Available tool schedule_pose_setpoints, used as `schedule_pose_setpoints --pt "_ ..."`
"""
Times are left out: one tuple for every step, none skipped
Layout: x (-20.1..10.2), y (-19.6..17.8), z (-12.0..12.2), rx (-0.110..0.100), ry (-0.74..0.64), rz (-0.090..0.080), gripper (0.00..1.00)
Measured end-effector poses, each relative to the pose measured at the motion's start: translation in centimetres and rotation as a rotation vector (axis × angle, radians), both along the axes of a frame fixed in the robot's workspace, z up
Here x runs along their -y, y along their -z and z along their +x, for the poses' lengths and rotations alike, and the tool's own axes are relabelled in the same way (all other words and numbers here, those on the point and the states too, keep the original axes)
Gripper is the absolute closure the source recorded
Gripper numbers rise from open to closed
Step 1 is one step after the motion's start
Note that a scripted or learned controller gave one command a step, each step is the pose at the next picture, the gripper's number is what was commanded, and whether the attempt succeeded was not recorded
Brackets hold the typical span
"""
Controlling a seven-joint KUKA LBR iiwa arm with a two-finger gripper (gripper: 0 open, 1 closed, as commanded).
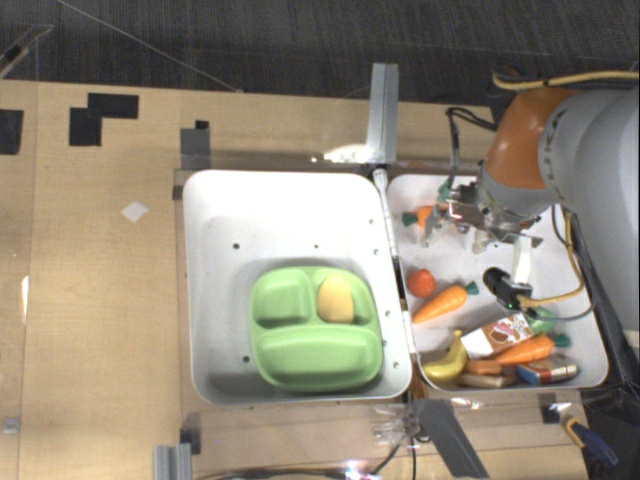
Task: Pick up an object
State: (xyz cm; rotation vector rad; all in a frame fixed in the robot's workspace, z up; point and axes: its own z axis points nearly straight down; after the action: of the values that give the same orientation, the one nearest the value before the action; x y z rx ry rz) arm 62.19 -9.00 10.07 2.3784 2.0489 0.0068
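Toy carrot [439, 303], a candidate object, lies in the right bin [598, 368] among other toy food, not yet lifted. My gripper [440, 218] hovers near the bin's far end; I cannot tell whether it is clenched or released. The whole pick remains.

**No readable text**

You had nothing legible to read here. The small carton [497, 336] in the right bin [590, 363] carried a brown and white label, and the flat packet [548, 371] beside it showed red and blue print, but the lettering on both was too small to make out.
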Motion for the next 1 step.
schedule_pose_setpoints --pt "3.28 0.48 -11.48 -0.002 0.037 -0.001 0.0"
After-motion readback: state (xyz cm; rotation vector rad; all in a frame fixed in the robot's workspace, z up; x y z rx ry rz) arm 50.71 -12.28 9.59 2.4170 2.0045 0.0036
